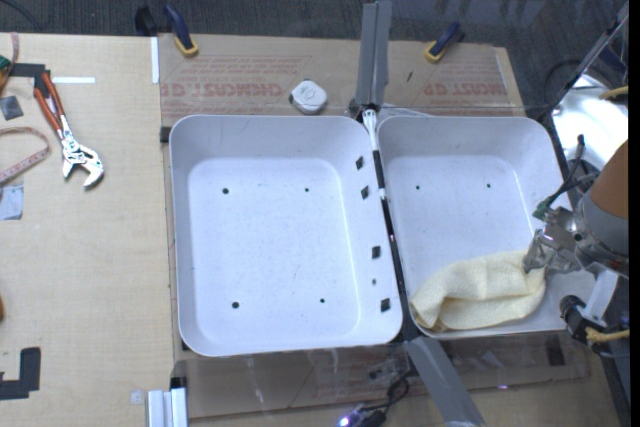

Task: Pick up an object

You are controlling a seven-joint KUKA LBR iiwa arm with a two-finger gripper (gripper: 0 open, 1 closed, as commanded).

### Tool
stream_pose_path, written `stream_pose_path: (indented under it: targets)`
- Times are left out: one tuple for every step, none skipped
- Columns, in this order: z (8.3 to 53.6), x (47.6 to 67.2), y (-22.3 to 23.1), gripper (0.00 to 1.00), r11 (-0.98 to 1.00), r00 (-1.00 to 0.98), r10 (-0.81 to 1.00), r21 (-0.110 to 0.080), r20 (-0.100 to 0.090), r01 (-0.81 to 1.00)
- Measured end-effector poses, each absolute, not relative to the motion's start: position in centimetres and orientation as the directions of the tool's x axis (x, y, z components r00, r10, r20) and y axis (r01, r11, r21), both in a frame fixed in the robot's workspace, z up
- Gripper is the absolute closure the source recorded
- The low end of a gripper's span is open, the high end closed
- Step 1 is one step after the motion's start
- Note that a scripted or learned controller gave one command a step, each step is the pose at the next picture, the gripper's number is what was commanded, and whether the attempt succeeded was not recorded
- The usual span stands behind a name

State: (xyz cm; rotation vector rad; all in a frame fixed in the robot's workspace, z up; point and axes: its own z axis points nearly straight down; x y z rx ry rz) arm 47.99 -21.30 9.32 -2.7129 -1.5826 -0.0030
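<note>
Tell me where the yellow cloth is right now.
The yellow cloth lies crumpled in the right bin, in its near right corner against the front wall, with the pincer at its right end.

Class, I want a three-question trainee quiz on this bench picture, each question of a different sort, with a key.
1. True or false: the yellow cloth lies in the left bin.
2. Which tool lies on the bench left of the bins: A) wrench B) hammer C) saw?
3. Fill in: the gripper is at the cloth's ____ end.

Key: 1 false, it lies in the right bin; 2 A, the wrench; 3 right.
</note>
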Motion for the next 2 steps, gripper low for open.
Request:
stream_pose_path:
  targets:
    - [9.3,51.1,-21.3,1.0,-0.517,0.517,0.856,0.003,0.0,0.856]
    - [23.8,48.5,-21.5,1.0,-0.57,0.57,0.822,-0.001,-0.003,0.822]
